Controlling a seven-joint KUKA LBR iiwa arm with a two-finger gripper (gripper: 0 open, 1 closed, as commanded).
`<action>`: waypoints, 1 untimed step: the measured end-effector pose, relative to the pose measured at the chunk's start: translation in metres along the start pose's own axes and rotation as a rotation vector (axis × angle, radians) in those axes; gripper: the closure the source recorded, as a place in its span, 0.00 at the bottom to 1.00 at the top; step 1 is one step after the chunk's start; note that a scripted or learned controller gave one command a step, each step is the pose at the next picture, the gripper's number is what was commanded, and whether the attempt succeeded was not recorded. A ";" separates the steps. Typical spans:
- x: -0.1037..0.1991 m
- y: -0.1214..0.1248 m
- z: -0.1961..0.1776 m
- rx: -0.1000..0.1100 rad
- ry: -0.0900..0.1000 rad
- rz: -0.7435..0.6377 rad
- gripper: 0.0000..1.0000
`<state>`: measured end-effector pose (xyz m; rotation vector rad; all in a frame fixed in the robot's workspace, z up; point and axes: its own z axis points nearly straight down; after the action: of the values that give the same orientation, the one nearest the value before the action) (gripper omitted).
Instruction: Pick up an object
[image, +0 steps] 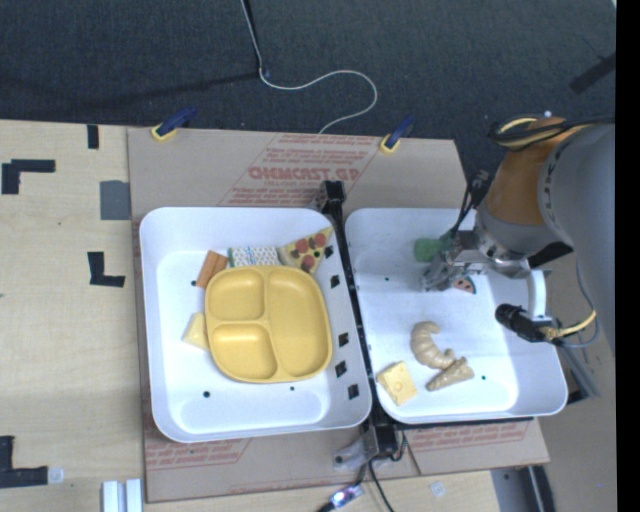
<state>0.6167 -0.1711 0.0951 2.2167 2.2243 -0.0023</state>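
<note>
While the metal two-finger gripper (443, 272) hovers low beside a small green block (430, 248), grip state unclear, it may knock the block away.

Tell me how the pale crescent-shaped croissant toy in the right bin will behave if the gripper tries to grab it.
The pale crescent-shaped croissant toy looks small and moulded, so it is probably light and stiff. Its curved, rounded back may let two fingers slide off unless they close across the narrow middle. It lies flat on the right white bin, close to a tan cone-shaped piece, so a push would likely nudge that too.
</note>
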 end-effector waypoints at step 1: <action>-0.006 -0.004 -0.060 -0.004 0.001 0.003 1.00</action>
<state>0.6132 -0.1772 0.1551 2.2184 2.2193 0.0033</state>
